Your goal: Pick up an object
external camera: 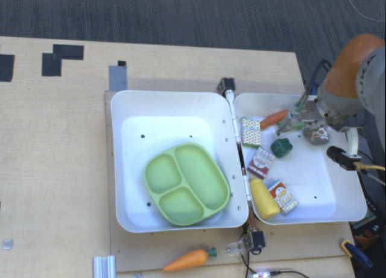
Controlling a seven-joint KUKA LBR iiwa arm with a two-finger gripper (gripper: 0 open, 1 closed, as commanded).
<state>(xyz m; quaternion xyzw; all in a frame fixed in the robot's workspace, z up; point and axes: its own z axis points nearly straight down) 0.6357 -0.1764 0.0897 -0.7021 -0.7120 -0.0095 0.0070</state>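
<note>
Grey arm (356, 84) reaches from the right, low over right bin (338, 210).

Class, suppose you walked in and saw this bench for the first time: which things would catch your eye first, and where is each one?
The light green divided tray stands out, lying alone in the left bin. Next comes the jumble of small items in the right bin, with a yellow bottle near its front left corner. A carrot lies on the bench in front of the bins.

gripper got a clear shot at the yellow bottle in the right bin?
Probably yes. The yellow bottle lies uncovered at the bin's front left, though a small carton touches its right side. The gripper sits at the back.
</note>
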